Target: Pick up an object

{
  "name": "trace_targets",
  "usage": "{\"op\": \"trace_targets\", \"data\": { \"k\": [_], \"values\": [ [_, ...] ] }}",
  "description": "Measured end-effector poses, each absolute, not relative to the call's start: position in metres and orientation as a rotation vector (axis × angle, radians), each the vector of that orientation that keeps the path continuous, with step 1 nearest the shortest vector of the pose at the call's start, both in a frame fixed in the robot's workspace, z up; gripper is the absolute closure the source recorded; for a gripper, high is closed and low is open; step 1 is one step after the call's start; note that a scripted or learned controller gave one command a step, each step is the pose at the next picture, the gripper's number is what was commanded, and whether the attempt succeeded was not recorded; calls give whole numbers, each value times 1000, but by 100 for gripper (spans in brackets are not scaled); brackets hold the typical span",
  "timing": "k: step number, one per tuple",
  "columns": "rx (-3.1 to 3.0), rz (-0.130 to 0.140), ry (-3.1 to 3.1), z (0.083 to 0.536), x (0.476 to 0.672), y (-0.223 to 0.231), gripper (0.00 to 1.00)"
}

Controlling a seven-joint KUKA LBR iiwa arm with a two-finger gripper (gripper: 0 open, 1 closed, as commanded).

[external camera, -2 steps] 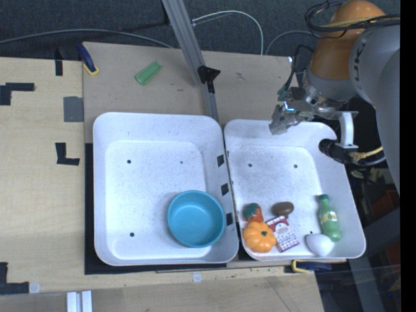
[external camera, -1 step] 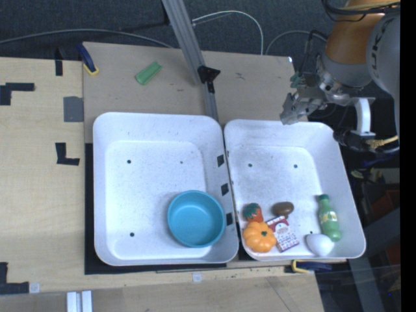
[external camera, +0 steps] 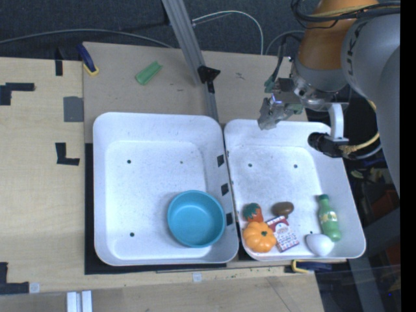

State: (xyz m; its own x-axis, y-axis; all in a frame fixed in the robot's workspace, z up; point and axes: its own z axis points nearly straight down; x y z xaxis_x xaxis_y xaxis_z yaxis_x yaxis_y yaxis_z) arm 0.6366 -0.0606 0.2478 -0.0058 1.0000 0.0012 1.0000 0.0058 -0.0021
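On grey arm, partial lettering, unreadable; right bin below

Even, soft light; slightly grainy picture

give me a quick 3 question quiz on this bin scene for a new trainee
1. True or false: the round blue plastic bowl lies in the left white bin.
2. Multiple choice: where is the end effector? A) down among the items at the near end of the right white bin B) over that bin's far rim, apart from the items C) over the left bin
3. Fill in: the small orange toy pumpkin sits next to a red and white ____.

Key
1. True.
2. B; the items cluster at the near end, including the green plastic bottle and white egg-shaped object.
3. Packet, or small printed carton.
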Motion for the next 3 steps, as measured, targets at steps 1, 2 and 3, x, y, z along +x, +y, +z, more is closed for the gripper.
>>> {"op": "trace_targets", "data": {
  "k": [1,2,3],
  "values": [
    [-2213,1,-2226,253,615,-14,100],
    [-2213,3,-2226,242,605,32,100],
    [-2211,2,-2227,244,583,89,100]
  ]
}}
